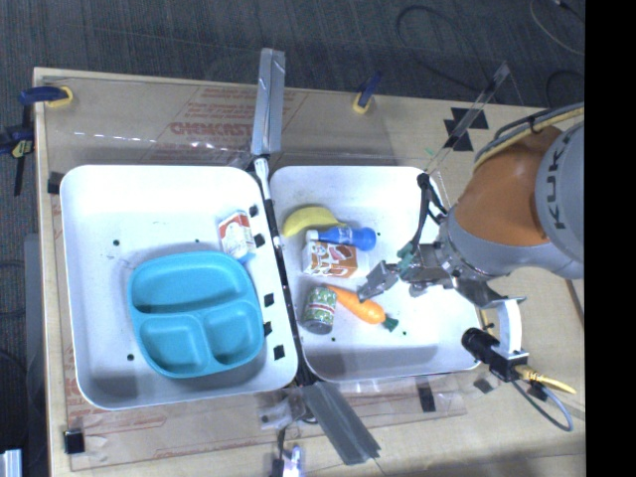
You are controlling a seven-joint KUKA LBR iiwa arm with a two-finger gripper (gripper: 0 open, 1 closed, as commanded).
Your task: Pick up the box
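Observation:
A small brown and orange box [331, 259] lies in the right bin [437, 351], between a white bottle with a blue cap [343, 237] and an orange carrot [360, 307]. A second small box, red and white [235, 235], stands in the left bin [89, 266] against the divider. My gripper [397, 283] hangs low over the right bin, just right of the brown box and above the carrot's tip. Its fingers are spread open, with nothing between them.
A yellow banana [306, 219] lies behind the bottle. A green can [320, 308] sits left of the carrot near the divider. A blue compartment tray [196, 311] takes up much of the left bin. The arm's orange band [507, 197] overhangs the right bin's right wall.

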